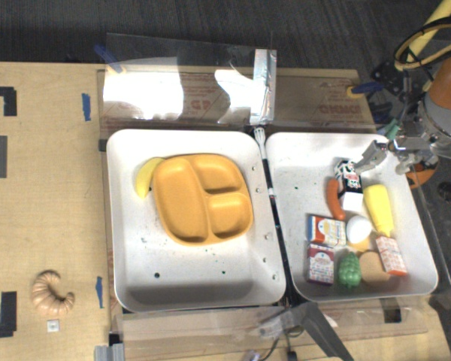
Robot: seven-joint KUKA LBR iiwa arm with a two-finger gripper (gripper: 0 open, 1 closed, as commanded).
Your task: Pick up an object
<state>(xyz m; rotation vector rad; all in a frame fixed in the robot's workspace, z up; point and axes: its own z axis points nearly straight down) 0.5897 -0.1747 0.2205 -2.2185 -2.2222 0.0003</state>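
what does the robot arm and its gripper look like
The arm is grey with an orange band above the wrist. Yellow and black cables loop beside it. The gripper is a small metallic grey piece with slim fingers and a bit of teal near its base.
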